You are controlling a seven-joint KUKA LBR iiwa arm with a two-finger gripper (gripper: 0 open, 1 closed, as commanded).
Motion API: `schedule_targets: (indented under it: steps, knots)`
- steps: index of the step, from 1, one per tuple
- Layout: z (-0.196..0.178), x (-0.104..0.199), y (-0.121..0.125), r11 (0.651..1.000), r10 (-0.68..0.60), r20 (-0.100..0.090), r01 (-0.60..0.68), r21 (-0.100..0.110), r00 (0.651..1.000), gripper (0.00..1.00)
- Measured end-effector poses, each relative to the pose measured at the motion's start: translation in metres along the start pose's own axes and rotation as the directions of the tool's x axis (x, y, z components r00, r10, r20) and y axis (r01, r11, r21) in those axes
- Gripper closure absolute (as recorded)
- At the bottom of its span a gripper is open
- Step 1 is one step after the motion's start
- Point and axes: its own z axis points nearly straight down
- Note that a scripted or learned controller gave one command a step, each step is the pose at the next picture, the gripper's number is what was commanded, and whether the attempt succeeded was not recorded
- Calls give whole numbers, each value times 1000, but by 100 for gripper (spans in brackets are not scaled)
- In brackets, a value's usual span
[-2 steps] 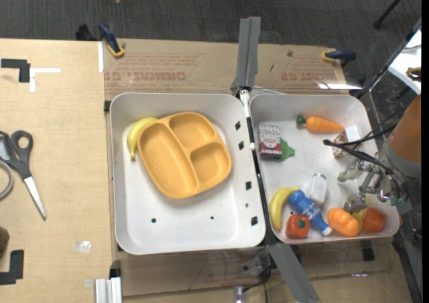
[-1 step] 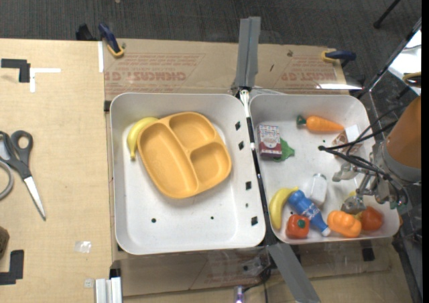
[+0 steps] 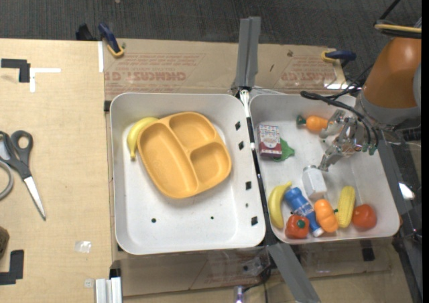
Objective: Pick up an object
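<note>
My gripper hangs over the middle of the right bin, reaching in from the right, open with nothing between its fingers. Its lower fingertip ends just above a small white object. An orange carrot lies just left of the upper finger. Along the bin's front lie a banana, a blue bottle, a red fruit, an orange piece, a corn cob and a tomato. A red and white box sits at the left wall, on a green piece.
The left bin holds a yellow divided plate with a second banana at its left edge. Scissors lie on the wooden bench at far left. A grey divider post stands between the bins at the back.
</note>
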Motion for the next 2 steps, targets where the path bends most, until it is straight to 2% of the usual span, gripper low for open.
schedule_targets:
  steps: [1, 2]
  knots:
    - [1, 79, -7, 999, -39, -5, 39, 1, 999, 0]
    - [1, 149, 46, 998, -56, -6, 56, 0, 998, 0]
